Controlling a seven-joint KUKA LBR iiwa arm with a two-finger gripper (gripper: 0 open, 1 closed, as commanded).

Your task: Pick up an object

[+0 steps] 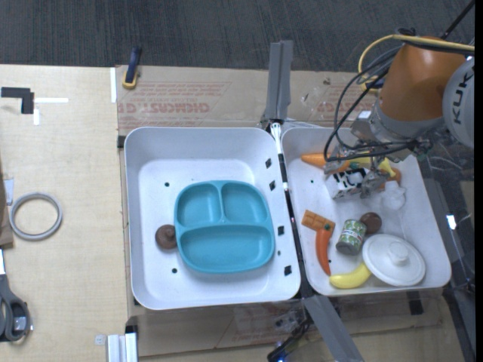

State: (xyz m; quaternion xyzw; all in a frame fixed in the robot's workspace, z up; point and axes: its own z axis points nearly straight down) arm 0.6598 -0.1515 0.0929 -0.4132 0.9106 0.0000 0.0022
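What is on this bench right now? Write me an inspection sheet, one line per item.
Surface: light wooden bench bearing two shallow white bins, left bin and right bin.
Job's things: in the right bin, a yellow plastic banana, an orange carrot-shaped toy, a small green-labelled can, a round white lid with a knob, a brown round piece.
Clutter: teal divided plastic tray and a brown round lump in the left bin; grey ring and scissors on the bench.
Grippers: gripper low over the right bin's far end; grasp cannot be told.
Cables: yellow and black cables looped at the wrist.
Surroundings: dark floor.
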